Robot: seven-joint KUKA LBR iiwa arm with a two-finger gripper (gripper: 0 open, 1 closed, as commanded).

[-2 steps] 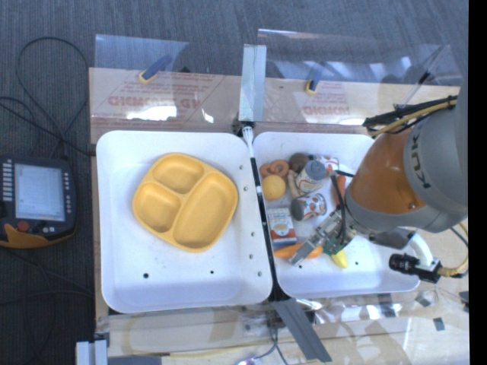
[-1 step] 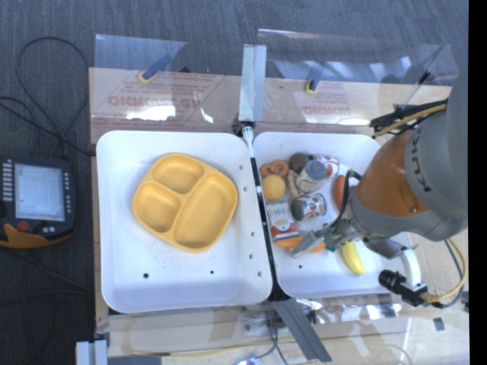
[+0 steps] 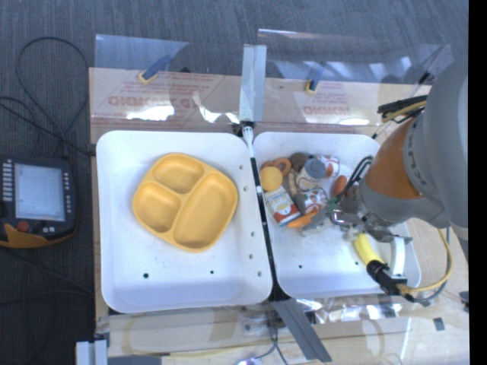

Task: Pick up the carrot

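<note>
Fingers [image 3: 338,213]: low in the right bin [image 3: 319,280] beside the toy pile; whether parted or closed cannot be told | Carrot [image 3: 303,220]: orange, lying at the pile's near edge, just left of the fingers | Left bin [image 3: 122,280]: yellow divided plate [image 3: 185,201] | Worktop [image 3: 103,105]: carries both bins

You see a yellow three-compartment plastic plate [image 3: 185,201] lying in the left shallow white bin [image 3: 114,272], and a handheld control pendant with a grey screen [image 3: 34,201] on the dark carpet [image 3: 228,6].
</note>
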